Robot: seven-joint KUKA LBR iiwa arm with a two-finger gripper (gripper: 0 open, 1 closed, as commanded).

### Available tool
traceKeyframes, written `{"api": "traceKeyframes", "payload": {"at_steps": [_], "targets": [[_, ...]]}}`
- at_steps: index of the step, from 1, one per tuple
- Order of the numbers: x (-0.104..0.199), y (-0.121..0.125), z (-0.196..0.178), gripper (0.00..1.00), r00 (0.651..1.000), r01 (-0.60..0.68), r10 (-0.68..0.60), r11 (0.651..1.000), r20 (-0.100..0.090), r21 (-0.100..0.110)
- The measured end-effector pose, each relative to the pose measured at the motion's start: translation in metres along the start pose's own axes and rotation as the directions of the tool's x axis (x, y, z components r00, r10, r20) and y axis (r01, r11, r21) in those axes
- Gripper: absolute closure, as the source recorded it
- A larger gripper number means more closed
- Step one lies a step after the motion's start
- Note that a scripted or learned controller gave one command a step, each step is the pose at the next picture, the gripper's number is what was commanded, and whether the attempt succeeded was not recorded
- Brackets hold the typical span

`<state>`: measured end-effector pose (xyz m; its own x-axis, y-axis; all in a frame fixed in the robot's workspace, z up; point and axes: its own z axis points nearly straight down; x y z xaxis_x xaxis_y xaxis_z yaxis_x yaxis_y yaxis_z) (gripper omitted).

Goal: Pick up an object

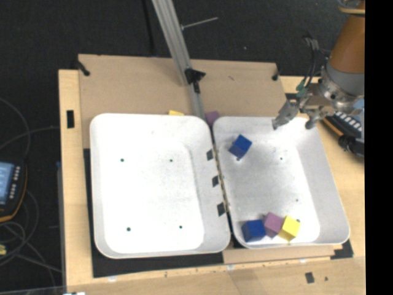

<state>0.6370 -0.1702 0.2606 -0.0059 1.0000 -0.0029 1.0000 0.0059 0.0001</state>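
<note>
From above we see a tan counter (147, 82) on a dark floor (73, 17), carrying a left bin (104, 140) and a right bin (319, 183); no writing is legible to us. The gripper (296, 120) hovers over the right bin's far rim with its fingers spread and nothing between them. A blue cube (240, 146) lies near that bin's far left, while another blue cube (253, 229), a purple block (272, 224) and a yellow cube (289, 227) cluster at its near edge; two small blocks behind the bins are half hidden.

floor (61, 17) — dark, speckled | bench (135, 85) — pale wood board | metal rail (175, 39) slanting across bench's far edge | loose cables (24, 134) and handheld screen (11, 186) off bench's left edge
</note>
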Motion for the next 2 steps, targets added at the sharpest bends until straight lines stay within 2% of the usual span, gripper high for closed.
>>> {"api": "traceKeyframes", "payload": {"at_steps": [1,2], "targets": [[0.024,0.041,0.129,0.00,1.000,-0.006,0.006,1.000,0.003,-0.018],[0.084,0.027,0.163,0.00,1.000,0.000,0.000,1.000,0.000,-0.003]]}}
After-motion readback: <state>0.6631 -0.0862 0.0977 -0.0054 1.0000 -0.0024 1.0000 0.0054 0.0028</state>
